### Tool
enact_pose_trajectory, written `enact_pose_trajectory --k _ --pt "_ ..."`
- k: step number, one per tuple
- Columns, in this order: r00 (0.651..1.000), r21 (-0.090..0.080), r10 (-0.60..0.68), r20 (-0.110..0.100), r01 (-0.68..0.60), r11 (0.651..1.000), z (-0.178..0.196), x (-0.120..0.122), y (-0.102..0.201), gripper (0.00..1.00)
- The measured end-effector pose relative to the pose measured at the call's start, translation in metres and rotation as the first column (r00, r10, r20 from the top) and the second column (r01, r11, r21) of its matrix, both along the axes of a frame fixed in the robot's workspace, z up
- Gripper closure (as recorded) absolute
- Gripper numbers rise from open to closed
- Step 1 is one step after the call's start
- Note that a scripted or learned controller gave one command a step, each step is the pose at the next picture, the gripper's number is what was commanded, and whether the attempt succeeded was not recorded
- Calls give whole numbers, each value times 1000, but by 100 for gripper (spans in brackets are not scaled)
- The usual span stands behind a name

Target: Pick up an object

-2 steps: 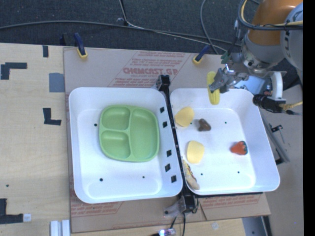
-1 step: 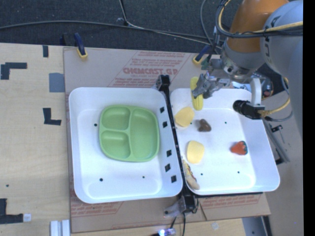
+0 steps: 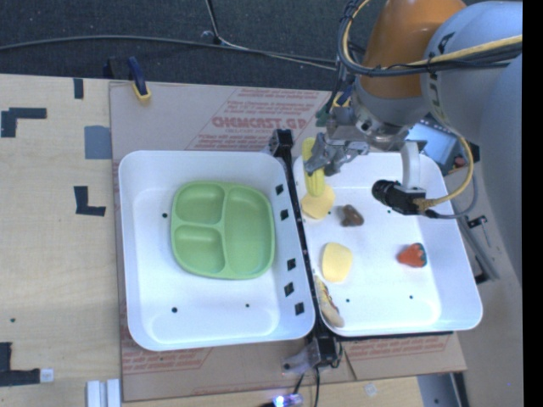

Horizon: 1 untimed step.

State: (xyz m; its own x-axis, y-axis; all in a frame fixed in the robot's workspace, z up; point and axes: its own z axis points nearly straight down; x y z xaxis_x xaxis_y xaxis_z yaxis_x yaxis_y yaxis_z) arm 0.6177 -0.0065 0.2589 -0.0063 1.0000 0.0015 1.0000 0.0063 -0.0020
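Note:
My gripper [image 3: 325, 166] hangs over the far left corner of the right bin [image 3: 441, 312]. Its fingers are shut on a long yellow toy [image 3: 318, 202], which shows above and below them and hangs close to the divider between the bins. Its lower end is near the bin floor; I cannot tell whether it touches. A brown lump [image 3: 350, 217] lies just right of it. A pale yellow piece [image 3: 337, 262] and a red strawberry-like toy [image 3: 412, 255] lie nearer the front.
A green divided plate [image 3: 223, 230] lies in the left bin [image 3: 127, 227]. A tan and brown item [image 3: 329, 308] rests against the right bin's front left wall. A black cable fitting [image 3: 397, 195] on the arm juts out over the right bin.

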Motion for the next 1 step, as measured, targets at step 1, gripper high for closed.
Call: enact_pose_trajectory --k 1 --pt "1000 -1 -2 -2 2 1000 -13 -18 42 100"
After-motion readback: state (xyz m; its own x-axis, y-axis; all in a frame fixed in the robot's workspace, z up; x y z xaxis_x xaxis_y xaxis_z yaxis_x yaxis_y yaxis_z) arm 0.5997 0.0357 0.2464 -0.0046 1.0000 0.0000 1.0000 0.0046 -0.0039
